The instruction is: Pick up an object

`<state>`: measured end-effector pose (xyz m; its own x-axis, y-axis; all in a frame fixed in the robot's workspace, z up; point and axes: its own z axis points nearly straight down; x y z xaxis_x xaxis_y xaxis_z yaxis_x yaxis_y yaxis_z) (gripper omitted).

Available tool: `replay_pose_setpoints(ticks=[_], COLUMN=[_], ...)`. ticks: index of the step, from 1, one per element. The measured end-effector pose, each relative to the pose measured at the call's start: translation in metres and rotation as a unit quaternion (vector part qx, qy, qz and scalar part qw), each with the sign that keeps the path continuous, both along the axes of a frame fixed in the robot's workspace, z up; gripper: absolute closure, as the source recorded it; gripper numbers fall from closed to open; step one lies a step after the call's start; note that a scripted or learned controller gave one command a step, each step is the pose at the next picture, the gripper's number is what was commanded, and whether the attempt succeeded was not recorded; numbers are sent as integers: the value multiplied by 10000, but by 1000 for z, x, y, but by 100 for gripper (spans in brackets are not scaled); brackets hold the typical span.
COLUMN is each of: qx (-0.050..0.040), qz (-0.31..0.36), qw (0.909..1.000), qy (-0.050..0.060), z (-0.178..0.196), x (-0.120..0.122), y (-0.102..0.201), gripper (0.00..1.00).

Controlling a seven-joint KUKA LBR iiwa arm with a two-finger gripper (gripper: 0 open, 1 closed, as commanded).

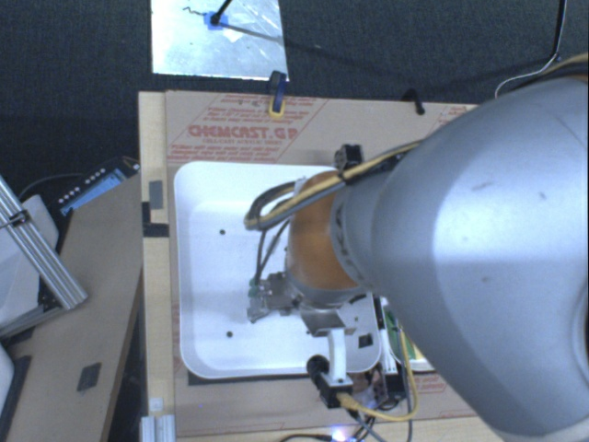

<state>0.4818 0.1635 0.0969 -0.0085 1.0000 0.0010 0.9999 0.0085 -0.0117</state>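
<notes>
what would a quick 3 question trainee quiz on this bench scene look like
1. True or false: the arm reaches over the white bin.
2. What colour is the band above the wrist? A orange, B blue, C green.
3. Fill in: the clamp on the board's far edge is yellow and ____.

Key: 1 true. 2 A. 3 blue.

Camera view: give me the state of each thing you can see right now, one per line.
Arm: reaching in from the right, bent down over the left bin.
Left bin: flat on the bench, its right part covered by the arm.
Cables: looped at the orange band.
</notes>
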Motion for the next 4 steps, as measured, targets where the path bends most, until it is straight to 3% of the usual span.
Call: replay_pose_setpoints(ticks=[1, 2, 3, 4], qx=[9, 10, 1, -5], qz=[0, -16, -19, -61], qw=[10000, 10000, 10000, 10000], qy=[-75, -81, -65, -73], z=[53, 107, 133, 160], x=[5, 6, 5, 6], y=[66, 72, 71, 4], gripper=[0, 0, 0, 0])
